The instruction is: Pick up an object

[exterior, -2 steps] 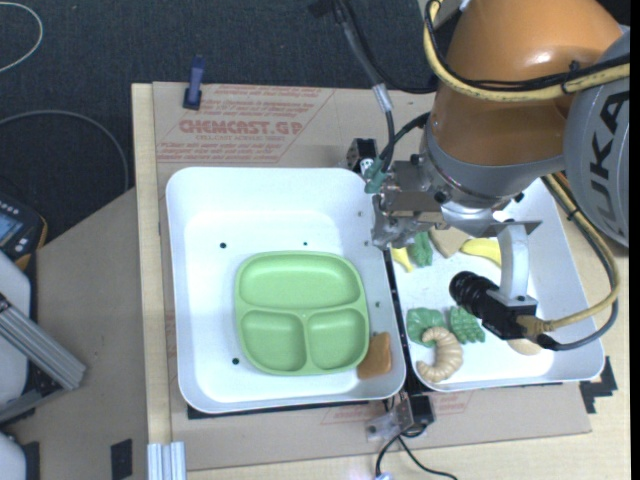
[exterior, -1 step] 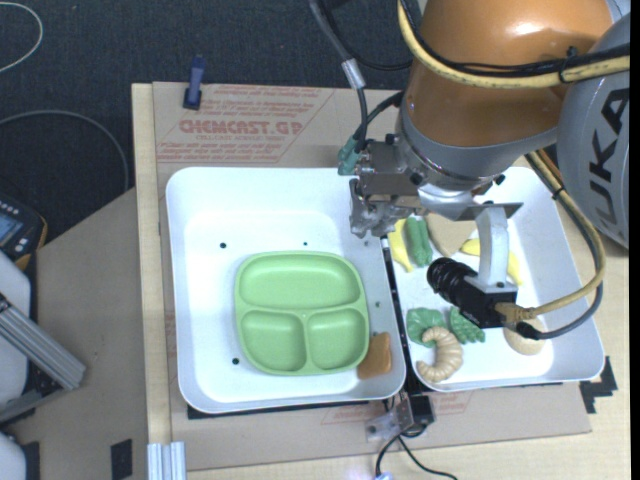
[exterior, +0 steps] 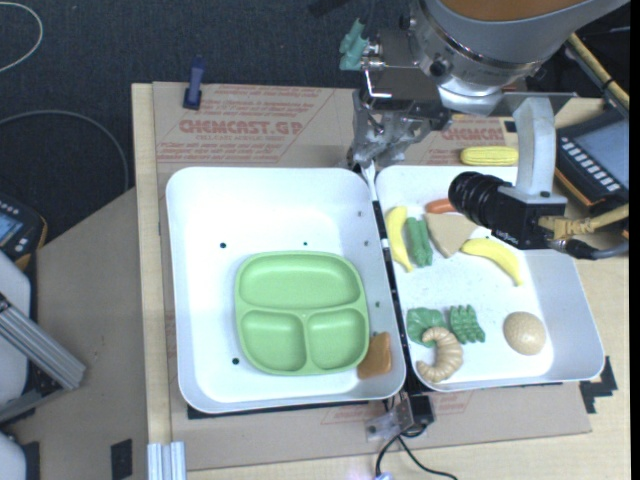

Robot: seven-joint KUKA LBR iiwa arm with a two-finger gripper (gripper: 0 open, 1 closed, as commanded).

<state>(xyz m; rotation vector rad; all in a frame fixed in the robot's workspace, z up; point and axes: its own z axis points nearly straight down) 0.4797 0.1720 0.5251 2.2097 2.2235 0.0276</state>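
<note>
Gripper: at far rim betw. bins, open/shut can't tell, nothing seen held. Left bin: green tray, brown piece. Right bin: banana, croissant, egg-like ball.

Toy foods lie scattered in the right white bin.

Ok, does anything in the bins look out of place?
Yes: a small brown food piece lies in the left white bin, wedged beside the green divided plate, while the other toy foods sit in the right white bin.
</note>
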